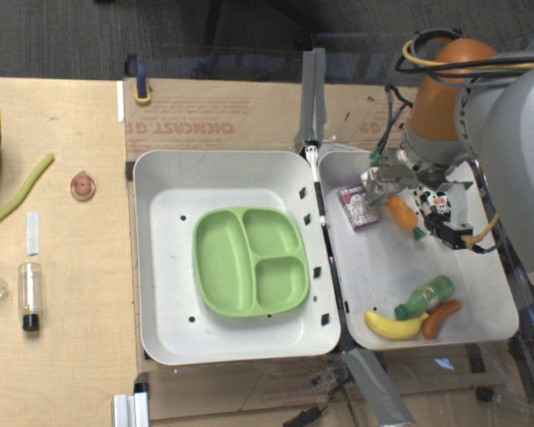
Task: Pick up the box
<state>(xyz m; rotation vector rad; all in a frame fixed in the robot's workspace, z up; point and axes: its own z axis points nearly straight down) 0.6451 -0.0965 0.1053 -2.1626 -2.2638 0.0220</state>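
Box [359,206] lies flat at the right bin's [481,327] upper left, carrot [402,213] just beside. Gripper [393,183] hovers close above; jaws' opening: cannot tell. You centre over the box, clear of the carrot.

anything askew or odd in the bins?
The box lies tilted at the right bin's upper left, skewed to the walls, near the gripper. A carrot sits beside it. The green tray sits slightly rotated in the left bin.
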